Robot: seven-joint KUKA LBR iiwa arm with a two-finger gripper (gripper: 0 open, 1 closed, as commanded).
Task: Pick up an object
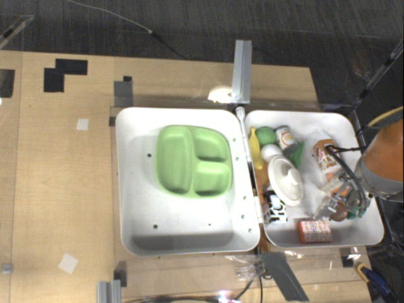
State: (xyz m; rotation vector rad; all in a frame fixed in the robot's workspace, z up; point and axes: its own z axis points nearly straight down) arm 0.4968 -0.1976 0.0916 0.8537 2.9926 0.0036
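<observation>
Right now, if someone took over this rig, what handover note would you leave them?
Claw: low over the right bin, at its right side; open or shut can't be judged, and no item is visibly held.
Right bin: white bowl, red box, yellow bottle, green ball, small can, printed packet.
Left bin: green divided plate.
Done: nothing lifted.
Left: grasp one item and raise it.

I work in a robotics lab: my plywood desk (57, 188) carries 2 white bins (136, 232) framed by aluminium brackets (242, 68), black marker patches (63, 73) are stuck on it, and loose cables (95, 8) cross dark carpet (303, 11).
</observation>
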